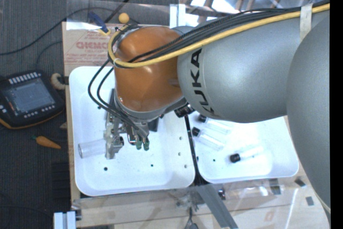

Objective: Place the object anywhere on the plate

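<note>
Seemingly over the left bin (86,179), the end effector (113,143) nears a clear tube (90,148); its state is unclear.

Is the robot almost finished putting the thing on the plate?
Not that I can tell. Nothing looks done yet. The gripper is low in the left bin, right beside a clear tube lying on the bin floor, so it may be trying a grab. I cannot tell if it has hold of the tube. Other clear pieces lie in the right bin. I cannot pick out a plate, so the placing is all still left.
</note>
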`<action>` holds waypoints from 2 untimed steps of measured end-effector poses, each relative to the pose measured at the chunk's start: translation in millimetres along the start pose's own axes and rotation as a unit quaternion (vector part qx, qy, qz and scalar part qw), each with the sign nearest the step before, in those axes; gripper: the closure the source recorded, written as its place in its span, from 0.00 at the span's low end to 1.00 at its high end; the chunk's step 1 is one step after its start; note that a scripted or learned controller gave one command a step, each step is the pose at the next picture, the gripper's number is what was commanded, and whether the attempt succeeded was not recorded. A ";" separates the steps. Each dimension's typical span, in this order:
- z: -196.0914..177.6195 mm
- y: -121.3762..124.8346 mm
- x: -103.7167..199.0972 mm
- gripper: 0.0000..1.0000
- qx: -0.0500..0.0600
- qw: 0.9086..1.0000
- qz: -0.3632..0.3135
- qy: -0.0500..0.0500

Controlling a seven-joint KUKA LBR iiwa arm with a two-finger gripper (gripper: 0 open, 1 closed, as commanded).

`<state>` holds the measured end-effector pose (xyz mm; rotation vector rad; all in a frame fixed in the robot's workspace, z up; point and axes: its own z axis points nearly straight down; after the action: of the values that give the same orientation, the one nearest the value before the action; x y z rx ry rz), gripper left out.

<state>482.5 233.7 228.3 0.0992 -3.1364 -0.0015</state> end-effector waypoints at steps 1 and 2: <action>-150.0 -6.3 -82.0 1.00 0.001 1.000 -0.010 -0.004; -52.4 -1.4 -12.8 1.00 0.001 0.999 -0.050 -0.001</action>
<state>495.5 233.0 280.7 0.2549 -3.1302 0.0006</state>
